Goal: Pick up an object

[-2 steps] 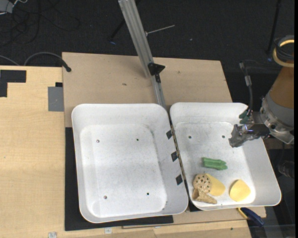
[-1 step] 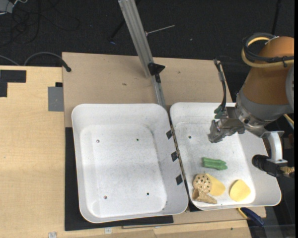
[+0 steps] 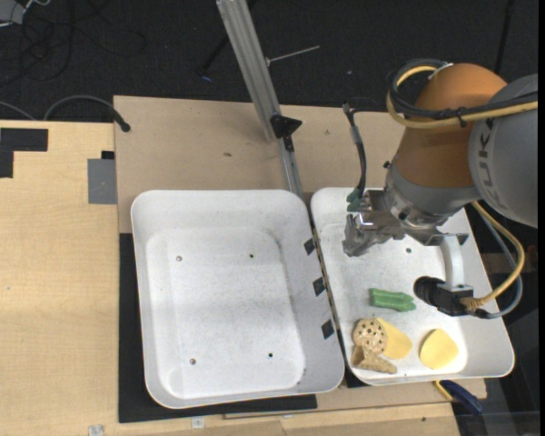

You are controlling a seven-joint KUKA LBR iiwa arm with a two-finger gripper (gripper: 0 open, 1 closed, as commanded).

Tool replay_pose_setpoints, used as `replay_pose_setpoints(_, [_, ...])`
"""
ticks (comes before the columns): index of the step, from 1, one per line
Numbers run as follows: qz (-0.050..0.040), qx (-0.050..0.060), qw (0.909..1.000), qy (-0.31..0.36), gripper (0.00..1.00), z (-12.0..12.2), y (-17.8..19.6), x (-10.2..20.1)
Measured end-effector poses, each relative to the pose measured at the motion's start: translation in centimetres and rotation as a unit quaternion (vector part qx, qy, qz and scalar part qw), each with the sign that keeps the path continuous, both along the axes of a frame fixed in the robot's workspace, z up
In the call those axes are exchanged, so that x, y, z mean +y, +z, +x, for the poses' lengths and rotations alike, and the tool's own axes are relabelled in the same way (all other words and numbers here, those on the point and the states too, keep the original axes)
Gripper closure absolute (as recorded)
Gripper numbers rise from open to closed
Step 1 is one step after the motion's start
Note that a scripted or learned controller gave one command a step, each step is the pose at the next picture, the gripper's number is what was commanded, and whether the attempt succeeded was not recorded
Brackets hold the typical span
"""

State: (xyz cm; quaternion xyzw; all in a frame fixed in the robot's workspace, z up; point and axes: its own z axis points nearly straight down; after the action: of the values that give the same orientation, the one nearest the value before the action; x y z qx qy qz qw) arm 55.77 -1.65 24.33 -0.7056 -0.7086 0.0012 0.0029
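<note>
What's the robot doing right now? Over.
Gripper above right bin, far end. Green piece and yellow pieces lie near front, untouched. Nothing between.

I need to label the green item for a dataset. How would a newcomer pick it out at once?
Start at the right-hand white bin, the one under the arm. The green object lies near its middle, just above the cluster of items along the front edge. It is the bin's one green, elongated thing; its neighbours are yellow or tan.

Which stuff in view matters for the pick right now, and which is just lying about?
For the job:
tool
green piece
yellow piece
round tan piece
right bin

Lying about:
left bin
metal rail
</note>
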Motion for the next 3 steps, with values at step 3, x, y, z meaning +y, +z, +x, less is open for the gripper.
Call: replay_pose_setpoints(3, [-0.0015, -0.002, 1.0, -0.002, 1.0, 5.1, -1.6, 10.3])
